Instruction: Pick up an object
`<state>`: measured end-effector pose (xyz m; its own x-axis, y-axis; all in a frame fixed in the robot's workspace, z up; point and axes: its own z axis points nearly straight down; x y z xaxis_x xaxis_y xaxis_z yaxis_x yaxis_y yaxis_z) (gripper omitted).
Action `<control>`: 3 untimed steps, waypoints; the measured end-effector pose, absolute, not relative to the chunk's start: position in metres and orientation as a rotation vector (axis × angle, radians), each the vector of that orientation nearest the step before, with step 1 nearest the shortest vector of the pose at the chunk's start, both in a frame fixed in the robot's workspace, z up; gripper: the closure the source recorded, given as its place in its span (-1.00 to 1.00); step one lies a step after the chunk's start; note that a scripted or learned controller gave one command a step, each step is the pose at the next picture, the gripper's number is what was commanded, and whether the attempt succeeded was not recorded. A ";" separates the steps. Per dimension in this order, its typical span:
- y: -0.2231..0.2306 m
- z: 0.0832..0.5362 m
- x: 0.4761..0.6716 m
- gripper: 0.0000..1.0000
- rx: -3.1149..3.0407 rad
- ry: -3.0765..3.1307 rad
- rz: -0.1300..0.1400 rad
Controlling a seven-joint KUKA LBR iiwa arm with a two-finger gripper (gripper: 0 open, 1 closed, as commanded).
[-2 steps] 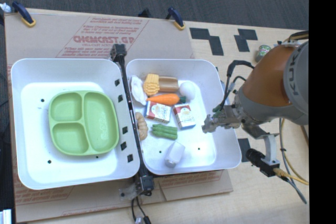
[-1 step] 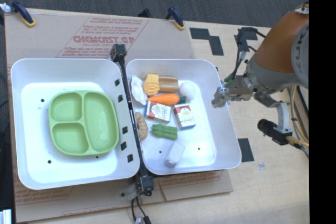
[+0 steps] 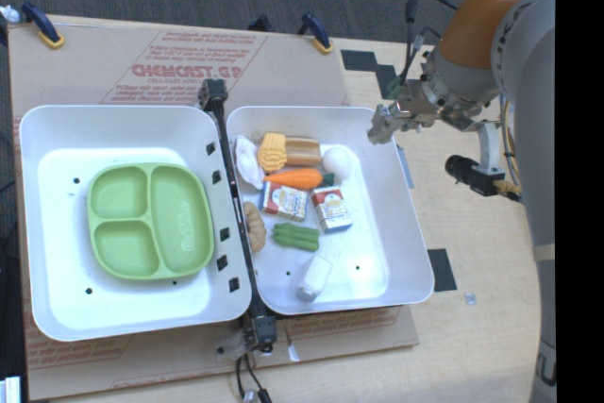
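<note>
Orange carrot (image 3: 294, 177) in right bin (image 3: 401, 231) — end effector (image 3: 380, 125) apart, upper-right.

The grey arm (image 3: 528, 61) is reaching in from the right, its orange band (image 3: 491, 0) showing above the wrist. The end effector (image 3: 380, 125) is hanging at the arm's far left end, pointing down and leftward.
</note>
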<state>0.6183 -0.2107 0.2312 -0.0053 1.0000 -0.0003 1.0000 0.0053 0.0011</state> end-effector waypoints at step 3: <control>-0.211 0.144 0.600 -1.00 2.217 2.228 -0.004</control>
<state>0.5997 -0.2115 0.1436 -0.0050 1.0000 -0.0003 1.0000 0.0050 -0.0033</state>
